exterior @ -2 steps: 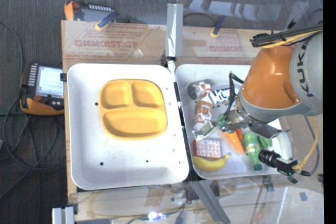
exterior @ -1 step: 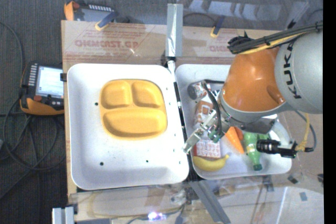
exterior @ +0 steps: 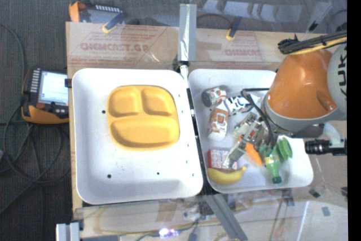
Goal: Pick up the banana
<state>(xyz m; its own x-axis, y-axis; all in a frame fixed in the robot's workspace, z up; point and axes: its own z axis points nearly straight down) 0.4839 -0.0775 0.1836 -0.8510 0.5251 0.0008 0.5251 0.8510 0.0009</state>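
Note:
The yellow banana (exterior: 227, 176) lies along the front wall of the right bin (exterior: 299, 175), curved ends pointing up. My gripper (exterior: 252, 130) hangs over the middle of that bin, behind and to the right of the banana and apart from it. The orange band of the arm (exterior: 299, 87) covers the bin's right part. Nothing of the banana is between the gripper's parts.
Around the gripper lie a small can (exterior: 214, 96), a red-and-white carton (exterior: 219, 123), a red packet (exterior: 220, 158) touching the banana, an orange carrot (exterior: 252, 154) and a green bottle (exterior: 274, 166). The left bin (exterior: 90, 166) holds a yellow divided tray (exterior: 144, 117).

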